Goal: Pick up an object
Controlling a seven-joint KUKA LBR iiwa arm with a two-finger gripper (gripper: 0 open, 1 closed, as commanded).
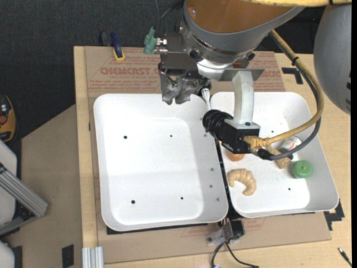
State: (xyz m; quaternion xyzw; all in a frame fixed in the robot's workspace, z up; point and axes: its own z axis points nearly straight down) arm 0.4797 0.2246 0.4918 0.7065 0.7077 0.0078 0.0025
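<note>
Under my wrist, at the far rim of the left bin (106,166), my jaws hang just by the divide between the two bins. Can't tell from this angle how wide they stand; the metal is bunched in shadow. Nothing shows between them, so I count myself as holding nothing.

All the candidates lie in the right bin (321,197), to the view's right of my jaws and nearer the camera. The tan croissant-shaped piece (242,182) is the closest, lying flat w/ bare floor around it. The green round piece (302,169) sits farther right, well apart from the croissant. An orange bit (235,155) is partly hidden under the black unit (226,132) that juts from my arm, and a small pale item (285,159) lies by the cable (312,121); too small to say what it is.

My pick would be the croissant: biggest, clear approach, no neighbour to nudge. To do it well, I judge I need to:
- shift across the divide first, staying high enough to clear both rims
- centre over the thick middle of the curve, not a tip
- turn my jaws so they close across the narrow width
- go down straight, stop short of the floor, close, then lift slow.

Risks: piece looks rounded, prob. light, so an off-centre squeeze may squirt it sideways; cable could drag the small items.
</note>
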